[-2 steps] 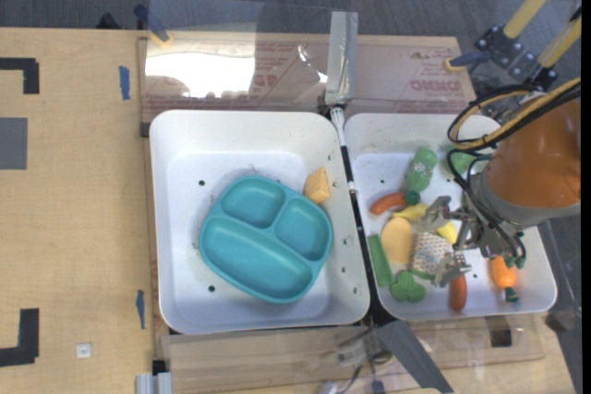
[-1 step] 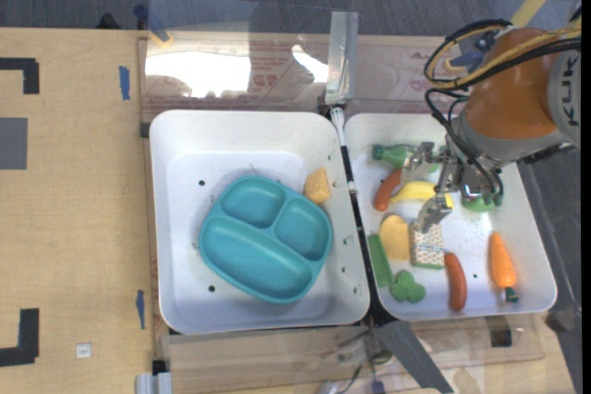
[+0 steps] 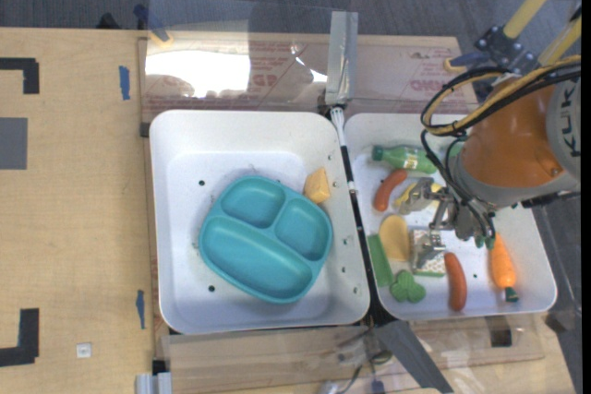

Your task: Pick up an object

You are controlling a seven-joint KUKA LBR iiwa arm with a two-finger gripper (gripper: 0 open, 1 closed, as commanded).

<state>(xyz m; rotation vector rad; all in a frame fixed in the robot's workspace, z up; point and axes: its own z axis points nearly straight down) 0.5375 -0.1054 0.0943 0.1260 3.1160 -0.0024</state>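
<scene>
The gripper (image 3: pixel 430 246) is lowered into the right bin (image 3: pixel 536 295) among toy foods; its opening cannot be told.

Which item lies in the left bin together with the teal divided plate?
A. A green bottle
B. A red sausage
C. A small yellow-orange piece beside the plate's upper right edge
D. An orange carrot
C. In the left bin, a small yellow-orange piece sits by the upper right edge of the teal divided plate; the carrot, green bottle and red sausage all lie in the right bin.
</scene>
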